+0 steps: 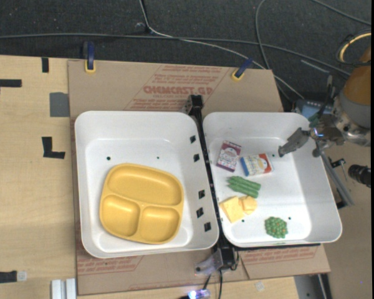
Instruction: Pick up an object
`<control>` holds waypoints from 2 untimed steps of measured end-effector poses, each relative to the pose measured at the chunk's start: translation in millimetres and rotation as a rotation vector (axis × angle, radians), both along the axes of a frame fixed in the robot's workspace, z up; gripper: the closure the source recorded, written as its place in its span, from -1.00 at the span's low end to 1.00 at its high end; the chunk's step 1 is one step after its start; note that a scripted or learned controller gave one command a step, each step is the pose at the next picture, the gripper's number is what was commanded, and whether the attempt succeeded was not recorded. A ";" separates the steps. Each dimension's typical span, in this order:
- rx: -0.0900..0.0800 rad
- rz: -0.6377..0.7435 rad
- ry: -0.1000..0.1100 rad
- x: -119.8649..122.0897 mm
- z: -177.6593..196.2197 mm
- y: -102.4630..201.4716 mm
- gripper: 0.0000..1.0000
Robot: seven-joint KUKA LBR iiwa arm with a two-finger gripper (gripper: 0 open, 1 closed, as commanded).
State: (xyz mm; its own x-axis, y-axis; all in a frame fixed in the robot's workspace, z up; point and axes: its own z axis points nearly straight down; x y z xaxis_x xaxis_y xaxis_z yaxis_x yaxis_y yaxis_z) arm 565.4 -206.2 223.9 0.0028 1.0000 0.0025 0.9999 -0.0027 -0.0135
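Two white bins: the right bin (318,185) contains a purple packet (229,155), label unreadable, beside the red-white packet (256,164). Gripper (299,139) hovers at the upper right rim; finger state cannot be determined

Even bright light, slightly soft.

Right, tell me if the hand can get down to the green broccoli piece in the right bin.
Probably yes: the broccoli piece lies alone near the right bin's front, nothing over it, and the hand hangs above that same bin.
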 end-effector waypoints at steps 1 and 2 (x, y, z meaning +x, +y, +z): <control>-0.003 0.004 -0.012 2.9 7.1 0.5 -1.00; -0.003 0.003 -0.008 9.1 -43.8 -5.6 -1.00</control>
